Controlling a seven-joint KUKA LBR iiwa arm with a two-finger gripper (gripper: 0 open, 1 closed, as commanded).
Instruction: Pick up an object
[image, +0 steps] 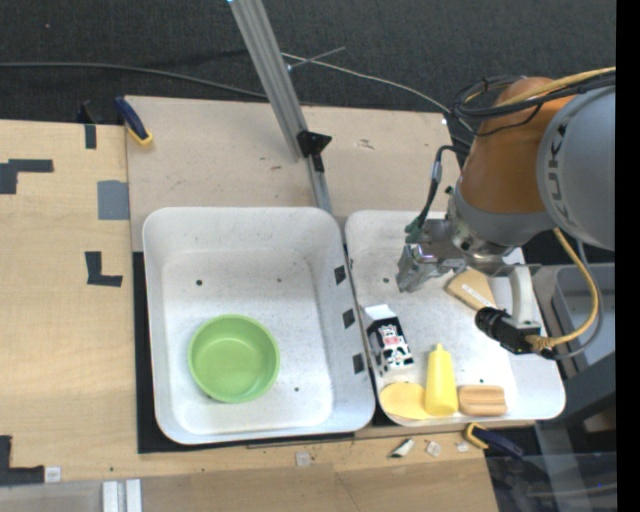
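Objects (440, 380) crowd the right bin; end effector (412, 272) state unclear, labels unreadable.

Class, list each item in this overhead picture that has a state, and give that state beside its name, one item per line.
Green bowl: upright, in the left bin.
Yellow bottle: lying on its side, in the right bin.
Black-and-white carton: lying flat, right bin.
Tan bread roll: lying beside the bottle.
End effector: over the right bin, nothing visibly held.
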